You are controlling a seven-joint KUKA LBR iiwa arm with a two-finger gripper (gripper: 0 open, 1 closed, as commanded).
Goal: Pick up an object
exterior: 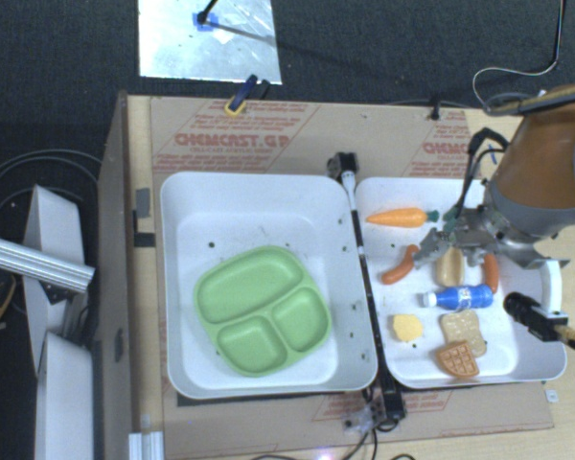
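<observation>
Gripper [448,247] low in right bin [383,204], over potato [448,267], poised for grasp; open/closed state unclear.

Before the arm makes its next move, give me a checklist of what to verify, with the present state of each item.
1. Gripper is over the right bin, where the items lie: ok.
2. A target lies under it: ok, the pale potato-like piece sits right below.
3. An item is held between the fingers: cannot tell.
4. Neighbours leave room: not ok, the orange-red sausage and the blue bottle lie close by.
5. Carrot is out of the way: ok, it lies apart, toward the bin's far edge.
6. Left bin holds the green divided plate: ok.
</observation>
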